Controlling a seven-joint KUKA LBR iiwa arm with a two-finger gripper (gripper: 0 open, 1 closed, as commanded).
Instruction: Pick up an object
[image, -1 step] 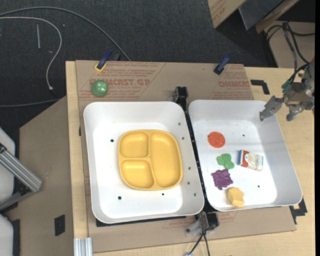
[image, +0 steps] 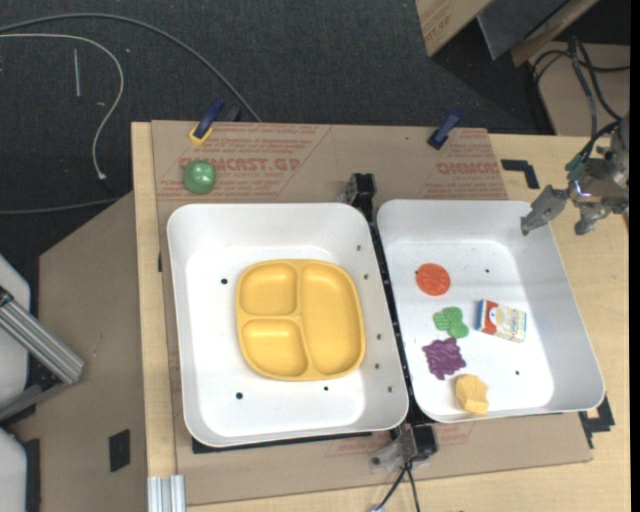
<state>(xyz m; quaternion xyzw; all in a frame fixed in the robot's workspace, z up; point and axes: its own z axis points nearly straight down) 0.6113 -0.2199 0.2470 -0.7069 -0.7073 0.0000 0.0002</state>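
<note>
Fingers (image: 560, 208) spread above the right bin's (image: 560, 390) far corner should descend squarely over the orange disc (image: 432, 279).

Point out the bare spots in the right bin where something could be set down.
The right bin has bare floor along its far side, beyond the orange disc, and along its right side past the small carton. The near-left is crowded: green piece, purple piece, yellow piece.
</note>
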